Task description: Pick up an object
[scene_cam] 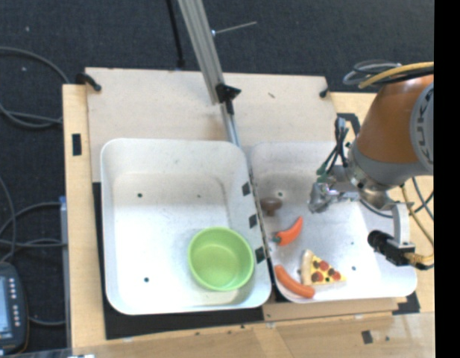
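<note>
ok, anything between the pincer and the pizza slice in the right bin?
In the camera view, bare white bin floor separates the pincer from the pizza slice. The orange chili pepper lies just left of that line.

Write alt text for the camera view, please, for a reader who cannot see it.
A robot arm's gripper hangs over the right bin, above a carrot, a pizza slice and a sausage. The left bin holds a green bowl.

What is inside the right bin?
The right bin holds a carrot, a pizza slice, a sausage and a small brown item. The arm covers its right part.
</note>
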Robot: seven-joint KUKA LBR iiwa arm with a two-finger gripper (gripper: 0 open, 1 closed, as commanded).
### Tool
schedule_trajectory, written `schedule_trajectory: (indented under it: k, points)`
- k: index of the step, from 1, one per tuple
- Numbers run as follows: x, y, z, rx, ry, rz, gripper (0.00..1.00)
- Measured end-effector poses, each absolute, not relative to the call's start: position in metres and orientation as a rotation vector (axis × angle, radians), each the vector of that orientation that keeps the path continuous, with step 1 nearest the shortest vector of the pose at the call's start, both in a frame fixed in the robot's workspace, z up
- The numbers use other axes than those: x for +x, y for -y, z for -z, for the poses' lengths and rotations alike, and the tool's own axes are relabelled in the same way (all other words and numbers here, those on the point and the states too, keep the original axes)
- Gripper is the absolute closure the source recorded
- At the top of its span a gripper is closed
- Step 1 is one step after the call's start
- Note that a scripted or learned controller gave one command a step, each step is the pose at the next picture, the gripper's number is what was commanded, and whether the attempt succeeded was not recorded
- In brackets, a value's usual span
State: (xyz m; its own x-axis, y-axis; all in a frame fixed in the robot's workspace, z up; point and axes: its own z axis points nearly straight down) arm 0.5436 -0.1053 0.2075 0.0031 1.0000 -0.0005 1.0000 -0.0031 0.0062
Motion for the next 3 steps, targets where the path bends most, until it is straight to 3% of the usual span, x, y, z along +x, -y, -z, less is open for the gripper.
schedule_trajectory:
  k: [1,3]
  points:
    - [0.545,0.106,-0.235,2.215,-2.223,-0.006,1.00]
    - [0.537,0.000,-0.237,2.213,-2.231,-0.002,1.00]
